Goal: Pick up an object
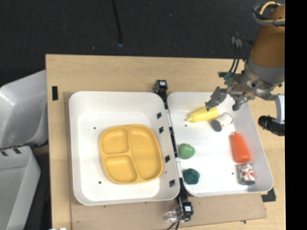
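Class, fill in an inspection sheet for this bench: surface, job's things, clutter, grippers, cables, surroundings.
Surface: wooden bench bearing the left bin and the right bin.
Job's things: right bin holds a yellow bottle, white cylinder, orange bottle, can, light green lump, dark green lump.
Clutter: yellow divided tray in the left bin.
Grippers: gripper above the yellow bottle, jaws open.
Cables: wires by the wrist.
Surroundings: dark floor.

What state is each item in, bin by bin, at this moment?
pincer: open, above the right bin's far end, holding nothing
yellow bottle: lying on its side, right bin
orange bottle: lying flat, right bin
small can: lying near the right bin's front corner
yellow divided tray: flat, right way up, left bin
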You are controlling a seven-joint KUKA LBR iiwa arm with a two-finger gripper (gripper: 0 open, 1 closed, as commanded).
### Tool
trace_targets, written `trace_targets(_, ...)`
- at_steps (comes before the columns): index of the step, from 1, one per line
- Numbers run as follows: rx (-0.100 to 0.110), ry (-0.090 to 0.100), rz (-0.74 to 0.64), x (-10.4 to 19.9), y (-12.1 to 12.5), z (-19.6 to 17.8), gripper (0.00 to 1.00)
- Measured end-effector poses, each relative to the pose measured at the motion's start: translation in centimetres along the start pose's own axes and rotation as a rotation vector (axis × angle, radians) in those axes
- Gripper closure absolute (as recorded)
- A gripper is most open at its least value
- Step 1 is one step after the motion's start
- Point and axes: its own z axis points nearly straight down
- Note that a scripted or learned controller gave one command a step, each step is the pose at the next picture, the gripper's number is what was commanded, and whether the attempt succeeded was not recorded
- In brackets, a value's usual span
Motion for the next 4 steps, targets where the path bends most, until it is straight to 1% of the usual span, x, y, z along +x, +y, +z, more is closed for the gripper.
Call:
trace_targets(1, -0.013, -0.001, -0.002, 0.0, 0.2, -0.7, 0.00)
trace_targets(2, -0.006, -0.003, 0.000, -0.1, 0.6, 5.6, 0.00)
trace_targets(3, -0.007, -0.003, 0.001, -0.2, -0.4, 10.5, 0.00)
trace_targets(4, -0.008, -0.003, 0.001, -1.1, -0.6, 15.0, 0.00)
